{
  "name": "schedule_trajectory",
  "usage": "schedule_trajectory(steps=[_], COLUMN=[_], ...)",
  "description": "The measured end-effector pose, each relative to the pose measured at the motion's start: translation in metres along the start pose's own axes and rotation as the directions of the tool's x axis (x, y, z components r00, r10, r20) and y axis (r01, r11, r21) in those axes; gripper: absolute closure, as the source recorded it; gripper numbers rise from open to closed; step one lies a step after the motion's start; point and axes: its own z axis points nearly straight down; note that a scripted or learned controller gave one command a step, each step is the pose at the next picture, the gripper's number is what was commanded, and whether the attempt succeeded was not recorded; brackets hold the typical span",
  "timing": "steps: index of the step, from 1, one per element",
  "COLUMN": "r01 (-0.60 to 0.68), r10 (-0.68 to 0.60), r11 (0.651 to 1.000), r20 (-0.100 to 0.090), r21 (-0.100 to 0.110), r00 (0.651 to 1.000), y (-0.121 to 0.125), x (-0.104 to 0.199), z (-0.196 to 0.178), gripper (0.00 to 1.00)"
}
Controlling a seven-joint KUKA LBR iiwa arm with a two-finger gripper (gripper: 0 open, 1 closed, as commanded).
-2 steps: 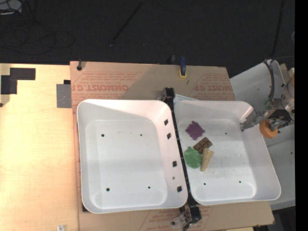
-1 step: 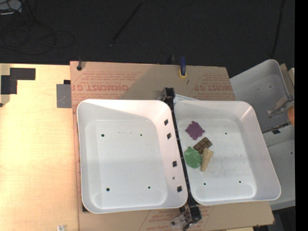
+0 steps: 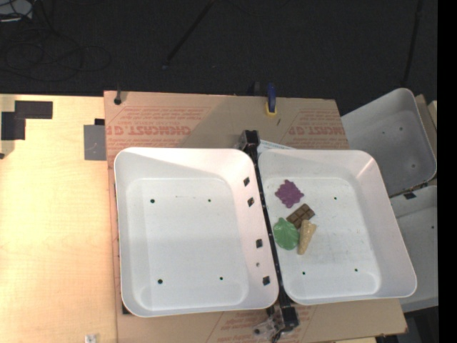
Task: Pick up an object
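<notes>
Sitting close together in the right shallow white plastic bin [image 3: 357, 191] were four small things: a flat purple bumpy piece [image 3: 289, 192], a little brown block like a chocolate bar [image 3: 300, 214], a soft green lump [image 3: 285, 234] and a pale tan cone-shaped piece [image 3: 306, 236]. They lay near that bin's left wall, just beside the line of black clips [image 3: 255, 220] where the two bins met. The purple piece sat a bit apart, toward the far side. The brown block touched the tan cone, and the green lump touched the cone's left side. The tan cone lay with its long side running from far to near, tilted a little. The left shallow white plastic bin [image 3: 136, 191] sat on brown cardboard [image 3: 186, 123] on the pale wooden bench [image 3: 50, 213]. The arm would have to come in from the right, so I think it had to cross most of the right bin to get over the pile. How far open the gripper was, or whether it had hold of anything, I could not tell. I judged that the picking had not started yet, and that the purple piece looked easiest because it sat alone.
</notes>
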Motion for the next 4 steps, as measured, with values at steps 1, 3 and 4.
schedule_trajectory(steps=[1, 3, 4], r01=[0.004, 0.006, 0.008], r10=[-0.004, -0.006, -0.007], r11=[1.000, 1.000, 1.000], r20=[-0.004, -0.005, -0.009], r21=[0.014, 0.004, 0.017], r00=[1.000, 1.000, 1.000], y=[0.002, -0.022, 0.036], x=[0.001, 0.064, 0.132], z=[-0.002, 0.163, 0.215], gripper=[1.00, 1.00, 1.00])
